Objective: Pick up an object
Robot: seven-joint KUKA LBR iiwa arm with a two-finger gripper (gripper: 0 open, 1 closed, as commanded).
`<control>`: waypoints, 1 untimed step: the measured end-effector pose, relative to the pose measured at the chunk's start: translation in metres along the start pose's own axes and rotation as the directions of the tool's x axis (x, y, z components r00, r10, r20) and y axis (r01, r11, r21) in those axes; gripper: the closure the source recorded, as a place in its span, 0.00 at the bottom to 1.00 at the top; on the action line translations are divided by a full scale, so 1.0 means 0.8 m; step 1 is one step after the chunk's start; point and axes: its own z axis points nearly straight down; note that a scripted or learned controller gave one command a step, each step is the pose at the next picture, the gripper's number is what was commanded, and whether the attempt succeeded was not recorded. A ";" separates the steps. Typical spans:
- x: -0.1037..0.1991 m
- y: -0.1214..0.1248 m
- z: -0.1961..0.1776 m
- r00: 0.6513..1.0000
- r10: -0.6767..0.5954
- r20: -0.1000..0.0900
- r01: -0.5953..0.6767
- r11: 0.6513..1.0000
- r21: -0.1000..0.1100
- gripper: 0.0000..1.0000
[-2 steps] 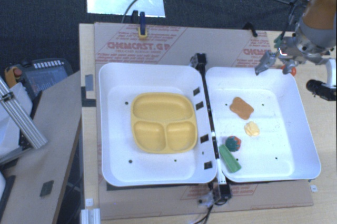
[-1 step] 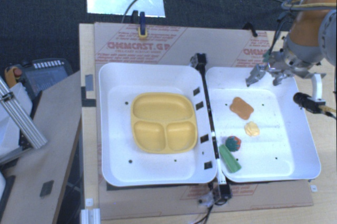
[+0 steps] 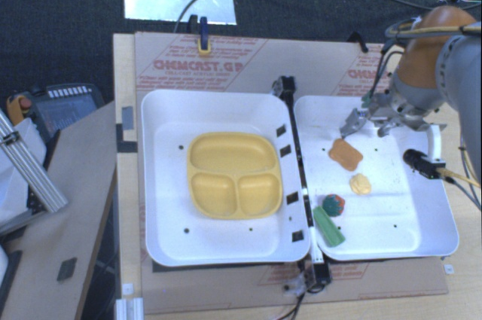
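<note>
- Claw [image 3: 367, 123]: poised over the far part of the right bin [image 3: 429, 236], fingers spread apart with nothing between them; the arm [image 3: 444, 55] reaches in from the right
- Candidate objects, all lying on the floor of the right bin: an orange block [image 3: 346, 154] just near-left of the claw; a pale yellow piece [image 3: 360, 184] nearer than that; a round red-and-green item [image 3: 334, 204] and a green stick [image 3: 328, 227] by the bin's left wall, close to or touching each other
- Left bin [image 3: 162, 160]: holds a yellow divided tray [image 3: 234, 174], well apart from the claw
- Progress, as judged: no grasp made; nothing lifted off the bin floor
- Remaining, as judged: descend onto one object, most plausibly the orange block, close, then raise it
</note>
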 end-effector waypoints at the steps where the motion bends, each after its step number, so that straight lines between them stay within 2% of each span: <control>1: 0.001 0.001 0.028 1.000 -0.002 0.001 0.002 1.000 -0.004 0.00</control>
